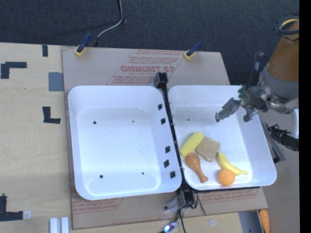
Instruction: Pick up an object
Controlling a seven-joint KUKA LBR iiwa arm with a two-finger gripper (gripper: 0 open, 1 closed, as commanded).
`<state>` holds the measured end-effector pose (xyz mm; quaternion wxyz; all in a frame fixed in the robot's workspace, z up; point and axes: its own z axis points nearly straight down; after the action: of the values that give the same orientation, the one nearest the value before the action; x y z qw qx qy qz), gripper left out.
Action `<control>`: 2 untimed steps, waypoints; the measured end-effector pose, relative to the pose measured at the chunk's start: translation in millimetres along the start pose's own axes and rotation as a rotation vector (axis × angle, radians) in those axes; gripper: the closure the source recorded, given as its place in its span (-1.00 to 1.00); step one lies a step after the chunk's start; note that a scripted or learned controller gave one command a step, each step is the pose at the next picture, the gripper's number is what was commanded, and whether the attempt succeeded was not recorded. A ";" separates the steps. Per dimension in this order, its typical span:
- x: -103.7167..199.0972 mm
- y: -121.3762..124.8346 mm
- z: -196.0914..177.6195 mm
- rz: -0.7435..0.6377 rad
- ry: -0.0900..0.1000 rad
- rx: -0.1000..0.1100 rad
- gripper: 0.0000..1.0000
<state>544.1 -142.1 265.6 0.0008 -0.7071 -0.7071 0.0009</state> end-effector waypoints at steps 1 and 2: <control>115.2 101.7 11.4 -0.013 0.002 -0.006 -1.00; 107.3 97.9 1.7 -0.001 0.000 0.001 1.00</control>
<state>642.0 -34.9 263.6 0.0013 -0.7066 -0.7076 0.0012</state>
